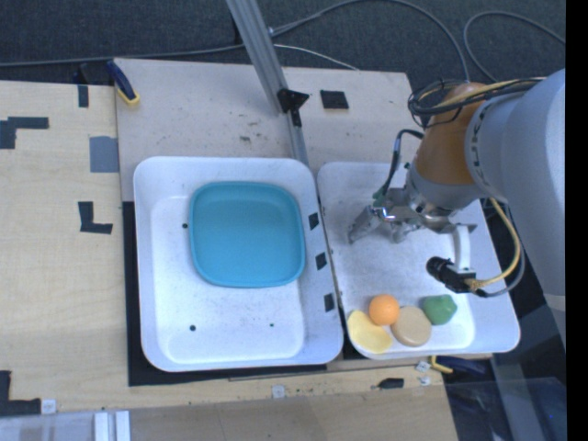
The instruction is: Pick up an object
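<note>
Two shallow white bins (156, 246) sit on the table. Left holds a smooth square teal plate (246, 233). Right: metal hand (378, 222) spread, grasping nothing, near rounded orange ball (384, 310).

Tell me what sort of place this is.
Probably a robot lab pick-and-place bench: two white bins side by side, tape marks on the bench top, loose cables on the floor, and toy food in the right bin.
</note>
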`<act>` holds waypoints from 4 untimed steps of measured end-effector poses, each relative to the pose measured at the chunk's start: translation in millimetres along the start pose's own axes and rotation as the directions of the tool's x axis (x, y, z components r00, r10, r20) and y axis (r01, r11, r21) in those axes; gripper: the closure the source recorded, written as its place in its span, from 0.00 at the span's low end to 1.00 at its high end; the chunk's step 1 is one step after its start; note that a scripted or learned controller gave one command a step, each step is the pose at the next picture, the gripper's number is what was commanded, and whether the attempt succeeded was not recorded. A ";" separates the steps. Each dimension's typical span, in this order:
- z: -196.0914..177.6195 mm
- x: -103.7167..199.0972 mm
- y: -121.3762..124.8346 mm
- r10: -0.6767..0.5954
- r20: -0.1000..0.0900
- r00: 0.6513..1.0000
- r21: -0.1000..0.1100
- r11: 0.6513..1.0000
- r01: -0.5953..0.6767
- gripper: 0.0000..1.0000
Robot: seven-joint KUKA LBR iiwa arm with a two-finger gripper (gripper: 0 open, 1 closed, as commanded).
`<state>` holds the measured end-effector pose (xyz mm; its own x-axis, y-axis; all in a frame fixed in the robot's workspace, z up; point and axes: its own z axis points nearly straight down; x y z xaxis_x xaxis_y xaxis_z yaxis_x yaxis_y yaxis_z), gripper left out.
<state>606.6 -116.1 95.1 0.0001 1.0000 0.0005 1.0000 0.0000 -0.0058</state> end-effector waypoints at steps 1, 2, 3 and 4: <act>5.6 0.4 0.4 -0.001 0.001 1.000 -0.007 1.000 0.001 0.00; -5.3 -0.2 0.8 -0.001 0.002 1.000 -0.008 1.000 0.001 1.00; -57.6 5.8 9.8 -0.001 0.001 1.000 -0.009 1.000 0.001 1.00; -100.4 10.4 10.6 -0.001 0.001 1.000 -0.009 1.000 0.001 1.00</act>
<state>617.8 -105.7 195.5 -0.0007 1.0000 -0.0003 1.0000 0.0007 0.0031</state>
